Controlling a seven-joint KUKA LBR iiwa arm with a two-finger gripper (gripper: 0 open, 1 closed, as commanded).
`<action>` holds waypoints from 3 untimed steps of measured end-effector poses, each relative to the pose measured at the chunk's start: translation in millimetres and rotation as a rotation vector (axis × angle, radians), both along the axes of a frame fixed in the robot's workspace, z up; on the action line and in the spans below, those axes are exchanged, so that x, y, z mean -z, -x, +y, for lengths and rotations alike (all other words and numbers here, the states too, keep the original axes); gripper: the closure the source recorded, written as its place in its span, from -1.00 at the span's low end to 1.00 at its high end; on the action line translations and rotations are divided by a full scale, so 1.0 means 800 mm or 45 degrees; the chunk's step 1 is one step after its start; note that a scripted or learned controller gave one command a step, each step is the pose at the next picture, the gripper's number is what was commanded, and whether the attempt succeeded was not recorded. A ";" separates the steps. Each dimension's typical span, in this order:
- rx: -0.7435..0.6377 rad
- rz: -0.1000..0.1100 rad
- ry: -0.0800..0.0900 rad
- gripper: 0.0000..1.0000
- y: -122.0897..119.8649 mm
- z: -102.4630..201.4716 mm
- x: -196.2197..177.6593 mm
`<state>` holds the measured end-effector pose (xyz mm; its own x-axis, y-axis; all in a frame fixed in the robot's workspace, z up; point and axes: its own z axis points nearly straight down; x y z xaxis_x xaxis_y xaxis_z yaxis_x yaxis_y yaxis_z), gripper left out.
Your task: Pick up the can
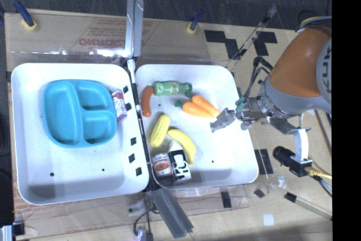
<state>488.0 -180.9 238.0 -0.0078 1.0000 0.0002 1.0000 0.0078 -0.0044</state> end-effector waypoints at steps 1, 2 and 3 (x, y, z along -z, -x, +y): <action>-0.156 -0.005 0.002 -1.00 -0.038 -0.025 0.018; -0.479 0.000 -0.003 -1.00 -0.026 -0.005 0.140; -0.362 -0.004 0.000 -1.00 -0.106 -0.038 0.185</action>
<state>572.9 -211.1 89.7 -0.2882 0.9576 -0.0003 0.9576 0.2882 -0.0016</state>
